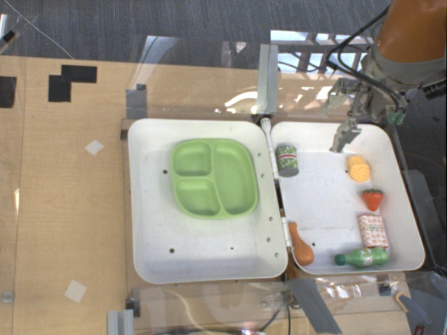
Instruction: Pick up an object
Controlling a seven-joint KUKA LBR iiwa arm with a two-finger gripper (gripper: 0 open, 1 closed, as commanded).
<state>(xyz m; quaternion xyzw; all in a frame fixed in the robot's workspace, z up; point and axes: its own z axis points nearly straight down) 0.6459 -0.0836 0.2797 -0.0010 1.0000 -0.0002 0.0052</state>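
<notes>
White bins, 2, sat side by side on worktop. Left bin: 1 green divided plate. Right bin: 1 can, 1 orange round item, 1 strawberry, 1 carton, 1 green bottle, 1 drumstick. Hand hung over right bin's back edge, holding nothing; finger gap couldn't be told.

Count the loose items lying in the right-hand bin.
6: a can at the left wall, a yellow biscuit, a strawberry, a carton, a green bottle near the front, a chicken leg front left. None look hidden.
</notes>
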